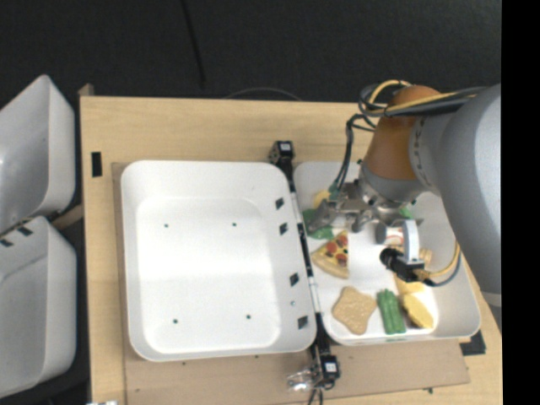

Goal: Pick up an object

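Note:
My gripper (361,216) hangs low over the back left part of the right bin (451,310), below the arm's orange band. A pizza slice toy (335,255) lies just in front of it, apart from it. A green piece (318,218) and a small yellow piece (323,198) lie to its left by the bin's wall. Toward the front of the bin lie a tan bread slice (354,309), a green stick-shaped toy (390,311) and a yellow toy (417,307). The wrist hides what is right under the gripper.
The left bin (135,226) stands beside the right one, with a black-clipped divider (299,251) between them. Cables (426,268) loop off the wrist over the right bin. The grey arm covers the bin's right side. White shapes stand off the bench at far left.

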{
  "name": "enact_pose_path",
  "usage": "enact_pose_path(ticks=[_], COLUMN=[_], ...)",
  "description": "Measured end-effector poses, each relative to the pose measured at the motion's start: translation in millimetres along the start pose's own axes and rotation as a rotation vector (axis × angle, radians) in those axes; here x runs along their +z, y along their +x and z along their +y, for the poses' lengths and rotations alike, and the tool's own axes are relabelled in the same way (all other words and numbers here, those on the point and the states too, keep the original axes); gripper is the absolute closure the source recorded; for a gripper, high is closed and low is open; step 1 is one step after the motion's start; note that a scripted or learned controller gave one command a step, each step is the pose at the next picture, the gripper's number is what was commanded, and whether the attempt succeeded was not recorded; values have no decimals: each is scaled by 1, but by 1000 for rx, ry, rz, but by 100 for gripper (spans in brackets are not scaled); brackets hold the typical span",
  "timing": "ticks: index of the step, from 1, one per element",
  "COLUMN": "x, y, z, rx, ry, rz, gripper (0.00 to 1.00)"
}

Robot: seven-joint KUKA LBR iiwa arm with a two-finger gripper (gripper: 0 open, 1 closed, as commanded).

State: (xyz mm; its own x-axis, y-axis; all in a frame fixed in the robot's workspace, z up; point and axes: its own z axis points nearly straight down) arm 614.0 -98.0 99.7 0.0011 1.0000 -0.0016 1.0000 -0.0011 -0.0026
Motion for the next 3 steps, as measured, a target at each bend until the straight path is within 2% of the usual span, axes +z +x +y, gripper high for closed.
enact_pose_path(ticks=[1, 2, 3], x=[1, 0, -9], y=[-25, -4, -6], z=[-51, -47, -46], rx=[3, -4, 1], ry=[2, -1, -2], rz=[1, 3, 3], gripper=[0, 0, 100])
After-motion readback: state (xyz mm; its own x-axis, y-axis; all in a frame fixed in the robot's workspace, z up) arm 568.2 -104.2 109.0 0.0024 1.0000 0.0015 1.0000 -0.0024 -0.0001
